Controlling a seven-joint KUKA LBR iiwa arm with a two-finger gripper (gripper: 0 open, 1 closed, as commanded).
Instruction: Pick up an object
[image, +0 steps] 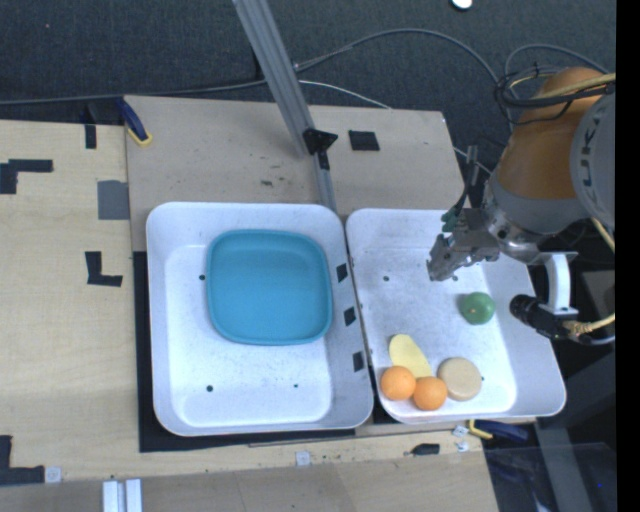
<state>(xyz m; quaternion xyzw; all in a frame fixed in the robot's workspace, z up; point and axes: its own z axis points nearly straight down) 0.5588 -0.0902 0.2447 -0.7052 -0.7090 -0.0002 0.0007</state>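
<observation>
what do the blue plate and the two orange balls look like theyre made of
The square blue plate with rounded corners in the left white bin looks like moulded plastic: one even colour, soft raised rim, dull sheen. The two small orange balls in the right white bin look like smooth plastic or rubber toy fruit, uniformly coloured; the view is too coarse to say which.

right bin (400, 240) holds five small items, all loose on the floor. green ball (477, 307) sits alone toward the right side, mid-depth, well apart from the rest. the other four cluster at the near edge: pale yellow piece (408, 351) lying flat and slanted, orange ball (398, 383) just in front of it, second orange ball (430, 393) touching the first on its right, tan round disc (460, 378) flat against that one. left bin (170, 300) holds a blue square plate (269, 286), flat, right way up, set toward the far half.
</observation>
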